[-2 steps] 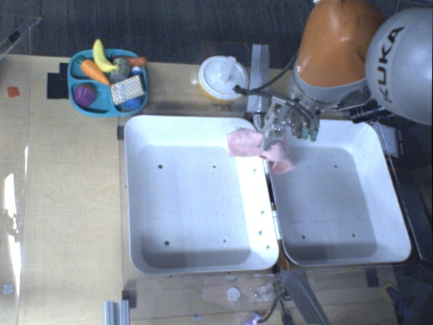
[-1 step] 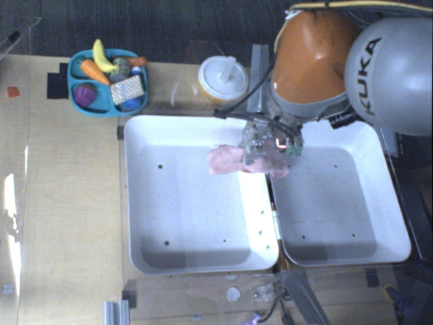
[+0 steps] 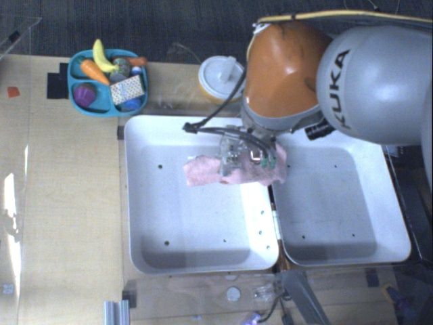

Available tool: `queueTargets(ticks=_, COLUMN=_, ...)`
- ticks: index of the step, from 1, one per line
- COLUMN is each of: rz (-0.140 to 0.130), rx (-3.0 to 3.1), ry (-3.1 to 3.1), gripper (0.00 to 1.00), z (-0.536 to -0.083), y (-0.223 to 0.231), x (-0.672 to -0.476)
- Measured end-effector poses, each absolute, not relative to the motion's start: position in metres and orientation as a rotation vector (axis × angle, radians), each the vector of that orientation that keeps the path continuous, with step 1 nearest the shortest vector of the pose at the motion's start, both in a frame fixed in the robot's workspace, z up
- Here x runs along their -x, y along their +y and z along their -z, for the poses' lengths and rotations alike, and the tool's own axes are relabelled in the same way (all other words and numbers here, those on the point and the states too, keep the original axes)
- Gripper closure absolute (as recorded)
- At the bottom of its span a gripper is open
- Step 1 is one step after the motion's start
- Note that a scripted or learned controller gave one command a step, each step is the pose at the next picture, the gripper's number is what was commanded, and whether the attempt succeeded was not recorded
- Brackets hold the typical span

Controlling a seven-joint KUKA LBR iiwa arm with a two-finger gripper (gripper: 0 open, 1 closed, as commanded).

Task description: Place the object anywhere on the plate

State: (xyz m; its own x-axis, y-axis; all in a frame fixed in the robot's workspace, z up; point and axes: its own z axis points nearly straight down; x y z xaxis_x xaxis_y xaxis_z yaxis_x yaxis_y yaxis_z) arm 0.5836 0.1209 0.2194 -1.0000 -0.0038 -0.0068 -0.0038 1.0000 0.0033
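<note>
Gripper (image 3: 247, 156) is seen low over the back right part of the left bin (image 3: 145, 202), just above a pink cloth-like object (image 3: 203, 171). Its state cannot be told; the mechanism is blurred against the object. The pink object is spread along the bin floor, its right end reaching the divide with the right bin (image 3: 352, 249). A blue divided plate (image 3: 76, 103) is set on the bench (image 3: 61, 215) beyond the left bin, well apart from the object, and is loaded with a toy banana (image 3: 101, 56) and a toy carrot (image 3: 93, 70). A white lidded cup (image 3: 219, 75) is placed behind the bins.
</note>
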Motion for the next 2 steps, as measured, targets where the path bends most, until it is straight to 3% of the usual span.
queueTargets(ticks=1, rz=-0.006, rx=0.006, ry=3.134, gripper=1.0, z=-0.225, y=0.1604, x=-0.5515)
queueTargets(ticks=2, rz=-0.006, rx=0.006, ry=3.134, gripper=0.0, z=-0.2252, y=0.1602, x=-0.5516)
